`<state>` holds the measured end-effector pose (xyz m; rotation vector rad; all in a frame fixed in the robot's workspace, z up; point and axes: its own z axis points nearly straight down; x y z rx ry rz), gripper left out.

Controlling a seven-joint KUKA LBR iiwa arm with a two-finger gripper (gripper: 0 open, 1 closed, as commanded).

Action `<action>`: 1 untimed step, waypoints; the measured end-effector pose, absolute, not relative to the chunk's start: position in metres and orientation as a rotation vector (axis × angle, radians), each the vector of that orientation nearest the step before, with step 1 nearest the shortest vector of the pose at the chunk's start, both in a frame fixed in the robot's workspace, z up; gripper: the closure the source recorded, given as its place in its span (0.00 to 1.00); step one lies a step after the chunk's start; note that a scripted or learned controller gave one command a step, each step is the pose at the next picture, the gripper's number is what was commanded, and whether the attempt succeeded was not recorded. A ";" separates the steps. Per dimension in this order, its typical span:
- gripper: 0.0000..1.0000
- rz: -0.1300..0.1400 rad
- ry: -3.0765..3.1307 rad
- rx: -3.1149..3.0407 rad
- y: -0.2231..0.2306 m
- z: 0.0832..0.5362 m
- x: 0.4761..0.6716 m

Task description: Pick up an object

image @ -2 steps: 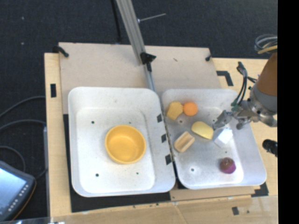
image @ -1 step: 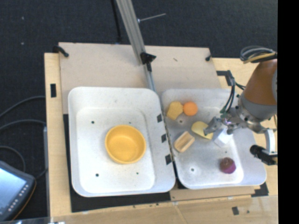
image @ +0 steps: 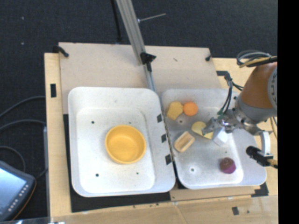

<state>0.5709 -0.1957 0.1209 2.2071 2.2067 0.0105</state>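
Observation:
The right bin (image: 243, 178) holds an orange ball (image: 190, 108), a yellow lump (image: 174, 110) beside it, a tan block (image: 184, 141), a pale yellow piece (image: 200, 128) and a dark purple fruit (image: 227, 165). My gripper (image: 217, 130) hangs low over the middle of this bin, just right of the pale yellow piece, which touches or nearly touches it. The arm (image: 258, 93) reaches in from the right. A yellow bowl (image: 124, 144) sits in the left bin (image: 84, 101).
A slanted metal pole (image: 133, 29) rises behind the bins, ending near their shared edge. A dark screen (image: 11, 190) lies at the bottom left off the bench. Bare white floor shows in the right bin's front left corner.

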 end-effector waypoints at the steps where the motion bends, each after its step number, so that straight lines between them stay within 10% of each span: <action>1: 1.00 0.013 2.201 2.206 -0.197 0.131 0.572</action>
